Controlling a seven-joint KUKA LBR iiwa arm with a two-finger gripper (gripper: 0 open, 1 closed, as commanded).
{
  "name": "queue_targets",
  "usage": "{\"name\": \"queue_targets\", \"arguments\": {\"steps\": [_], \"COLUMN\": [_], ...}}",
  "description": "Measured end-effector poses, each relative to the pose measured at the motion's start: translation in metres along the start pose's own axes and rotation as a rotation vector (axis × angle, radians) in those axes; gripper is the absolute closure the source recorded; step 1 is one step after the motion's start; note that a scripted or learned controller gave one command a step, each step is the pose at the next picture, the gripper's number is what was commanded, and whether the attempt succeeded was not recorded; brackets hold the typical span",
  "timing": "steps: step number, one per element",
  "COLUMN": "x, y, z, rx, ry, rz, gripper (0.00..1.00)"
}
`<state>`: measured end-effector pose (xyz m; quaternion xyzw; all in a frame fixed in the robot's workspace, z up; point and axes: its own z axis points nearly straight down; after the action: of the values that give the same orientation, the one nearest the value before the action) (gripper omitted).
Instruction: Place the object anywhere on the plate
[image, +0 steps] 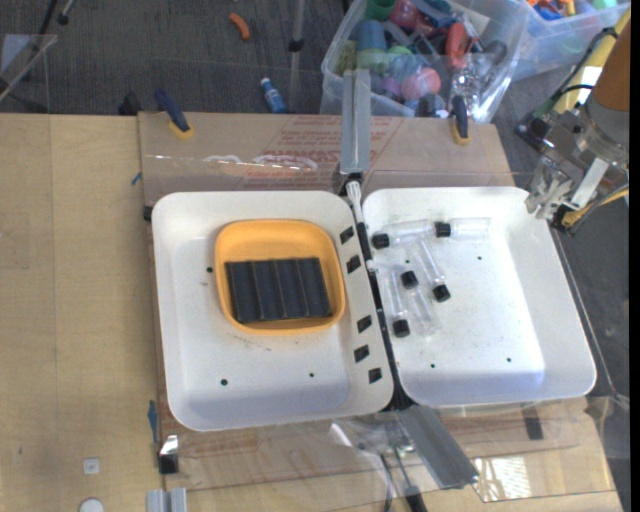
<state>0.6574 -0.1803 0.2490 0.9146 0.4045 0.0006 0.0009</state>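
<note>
An orange square plate (227, 246) lies in the left white bin (185, 340). A black ribbed block (278, 290) rests flat on the plate and covers most of its floor. In the right bin (520, 300) lie several clear tubes with black caps (428, 232), clustered in its left half near the divider. My gripper (560, 200) hangs over the right bin's far right corner, well away from the tubes and the plate. Its two pale fingers stand apart with nothing between them, so it is open.
A clear tub of colourful toys (425, 45) stands behind the bins. A grey bar (350, 125) runs to the divider between the bins. Black clips (360, 325) line the divider. The wooden bench (70, 300) extends left.
</note>
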Motion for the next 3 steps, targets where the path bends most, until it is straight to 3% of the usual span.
{"name": "queue_targets", "arguments": {"steps": [1, 2, 3], "x": [-0.01, -0.019, -0.013], "y": [0.015, 0.031, 0.027], "z": [-0.023, -0.044, -0.108], "rx": [0.0, -0.002, -0.004], "ry": [0.0, 0.0, 0.0], "rz": [-0.136, -0.382, -0.646], "gripper": [1.0, 1.0, 1.0]}}
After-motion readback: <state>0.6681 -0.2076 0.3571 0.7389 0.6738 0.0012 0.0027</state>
